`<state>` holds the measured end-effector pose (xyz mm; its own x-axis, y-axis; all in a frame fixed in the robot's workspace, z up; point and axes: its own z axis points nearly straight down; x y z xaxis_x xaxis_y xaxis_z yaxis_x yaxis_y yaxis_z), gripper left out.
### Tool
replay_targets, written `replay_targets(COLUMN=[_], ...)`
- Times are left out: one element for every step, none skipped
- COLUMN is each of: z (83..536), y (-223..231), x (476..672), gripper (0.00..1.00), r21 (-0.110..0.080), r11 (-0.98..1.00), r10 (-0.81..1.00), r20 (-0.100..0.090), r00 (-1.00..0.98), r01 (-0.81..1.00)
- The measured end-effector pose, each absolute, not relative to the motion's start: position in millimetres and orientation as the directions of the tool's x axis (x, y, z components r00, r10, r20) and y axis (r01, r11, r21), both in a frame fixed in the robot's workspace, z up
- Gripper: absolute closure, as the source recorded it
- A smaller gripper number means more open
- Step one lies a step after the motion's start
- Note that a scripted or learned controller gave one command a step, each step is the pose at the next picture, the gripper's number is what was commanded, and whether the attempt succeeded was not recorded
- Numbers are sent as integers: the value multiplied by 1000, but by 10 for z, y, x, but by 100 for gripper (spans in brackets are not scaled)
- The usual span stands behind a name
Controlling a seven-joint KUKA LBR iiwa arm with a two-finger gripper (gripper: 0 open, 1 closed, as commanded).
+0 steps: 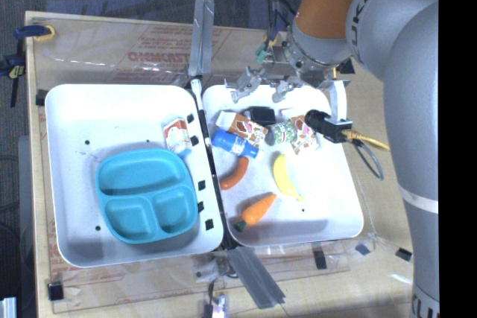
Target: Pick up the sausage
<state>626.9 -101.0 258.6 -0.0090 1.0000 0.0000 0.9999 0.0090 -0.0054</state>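
Note:
The sausage (234, 173), reddish-brown and curved, lies in the right bin (343, 212) close to its left wall, just below a blue bottle (235, 144). My gripper (261, 91) hangs over the far end of the right bin, well above and behind the sausage. Its two grey fingers stand spread apart with nothing between them.
The right bin also holds a banana (286, 176), a carrot (255, 209), a brown carton (246, 124), a black object (261, 115) and small printed packets (292, 133). The left bin (67, 123) holds a blue divided tray (146, 194) and a small carton (176, 135).

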Motion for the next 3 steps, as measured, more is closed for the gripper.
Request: replay_targets(z=[1312, 1042, 1022], y=[-1047, -1167, -1201], x=[5659, 5718, 5423], gripper=[0, 0, 0], r21=[-5, -4, 20], r11=[22, -32, 71], r10=[1000, 999, 997], r20=[0, 10, 0], r00=[-22, 32, -71], r01=[1000, 999, 997])
